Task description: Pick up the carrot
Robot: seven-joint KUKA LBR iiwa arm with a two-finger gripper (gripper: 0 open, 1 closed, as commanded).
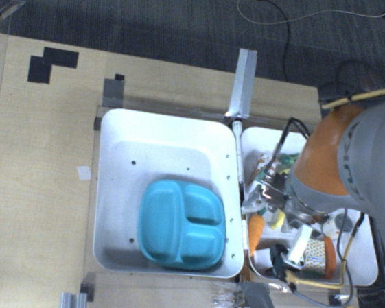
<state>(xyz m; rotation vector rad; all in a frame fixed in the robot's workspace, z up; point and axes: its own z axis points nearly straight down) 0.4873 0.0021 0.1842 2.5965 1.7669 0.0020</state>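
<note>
Camera view: carrot (255, 234) beside cluttered right bin (370, 272) wall, arm (357, 162) overhead, tool grip unclear.

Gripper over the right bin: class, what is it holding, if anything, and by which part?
Cannot be told. The gripper hangs above the carrot in the right bin, its tips hidden.
</note>
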